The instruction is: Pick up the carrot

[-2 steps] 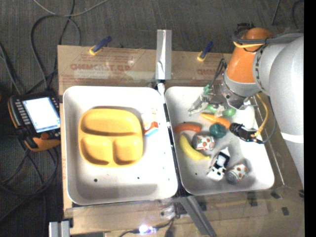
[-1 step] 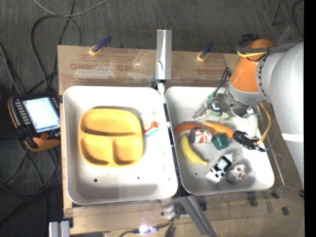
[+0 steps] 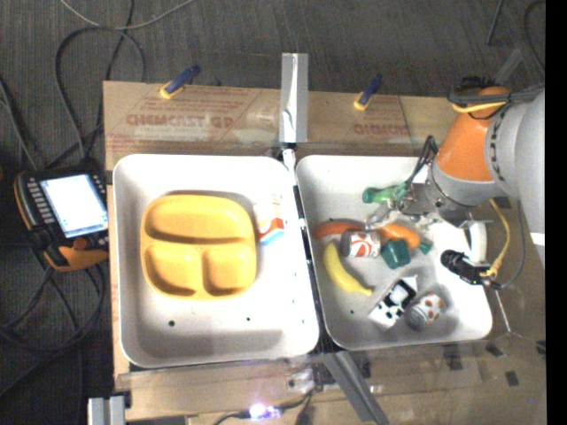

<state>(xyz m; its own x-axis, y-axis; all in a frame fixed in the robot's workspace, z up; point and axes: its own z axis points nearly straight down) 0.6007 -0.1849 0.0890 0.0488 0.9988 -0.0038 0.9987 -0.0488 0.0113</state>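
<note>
Approach step is in hand. The gripper hovers in the right bin, just above the carrot, which lies centre-right of the frame beside a can and a teal block. Finger spacing cannot be told. Next: descend squarely onto the carrot. The arm reaches in from upper right, wrist angled down-left.

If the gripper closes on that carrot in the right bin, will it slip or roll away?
Likely stiff: the carrot looks like smooth moulded plastic. Its tapered, rounded form could let it roll or squirt out of a pinch. It lies against the can and near the banana, so those may get nudged.
</note>
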